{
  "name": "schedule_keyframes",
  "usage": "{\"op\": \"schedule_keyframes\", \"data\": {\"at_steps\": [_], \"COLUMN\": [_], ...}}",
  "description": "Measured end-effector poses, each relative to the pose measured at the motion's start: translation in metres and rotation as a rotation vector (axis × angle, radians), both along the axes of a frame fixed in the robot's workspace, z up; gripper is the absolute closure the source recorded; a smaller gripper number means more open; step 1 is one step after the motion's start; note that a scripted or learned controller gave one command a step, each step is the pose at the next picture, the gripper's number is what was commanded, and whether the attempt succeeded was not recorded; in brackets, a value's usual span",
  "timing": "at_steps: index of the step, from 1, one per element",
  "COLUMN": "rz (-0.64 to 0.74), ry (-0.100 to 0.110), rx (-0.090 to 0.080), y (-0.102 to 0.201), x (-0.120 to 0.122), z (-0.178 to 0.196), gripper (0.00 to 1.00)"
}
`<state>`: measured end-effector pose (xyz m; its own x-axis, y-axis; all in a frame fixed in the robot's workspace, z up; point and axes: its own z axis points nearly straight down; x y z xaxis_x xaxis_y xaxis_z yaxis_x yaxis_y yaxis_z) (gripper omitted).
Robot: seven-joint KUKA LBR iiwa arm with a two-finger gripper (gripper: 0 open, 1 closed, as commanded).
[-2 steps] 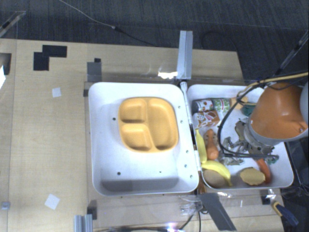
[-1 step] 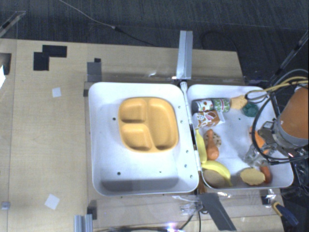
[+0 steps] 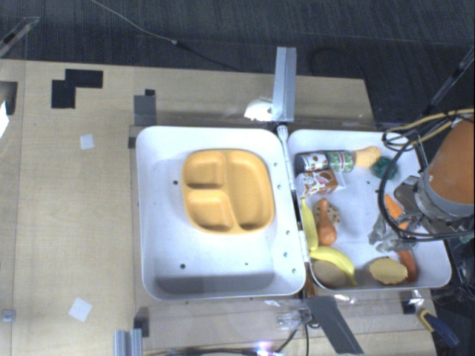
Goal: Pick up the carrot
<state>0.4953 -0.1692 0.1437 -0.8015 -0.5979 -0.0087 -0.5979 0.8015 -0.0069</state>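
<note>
The carrot (image 3: 324, 224) is seen lying in the right bin (image 3: 356, 280), just beside the banana (image 3: 320, 249). The hand (image 3: 387, 234) hangs apart from it, to its right. Whether it is spread cannot be told. The reaching step is judged unfinished; a move left over the carrot is needed.

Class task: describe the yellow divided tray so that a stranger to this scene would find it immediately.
Start at the left white bin. The yellow divided tray lies in its upper middle, alone there. Unlike the small food items crowded in the right bin, it is large, rounded and split into three compartments.
</note>
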Motion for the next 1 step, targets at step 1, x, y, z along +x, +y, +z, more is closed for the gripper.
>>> {"op": "schedule_keyframes", "data": {"at_steps": [1], "rz": [0.255], "ry": [-0.001], "rx": [-0.003], "y": [0.0357], "x": [0.0154], "z": [0.0519], "gripper": [1.00]}}
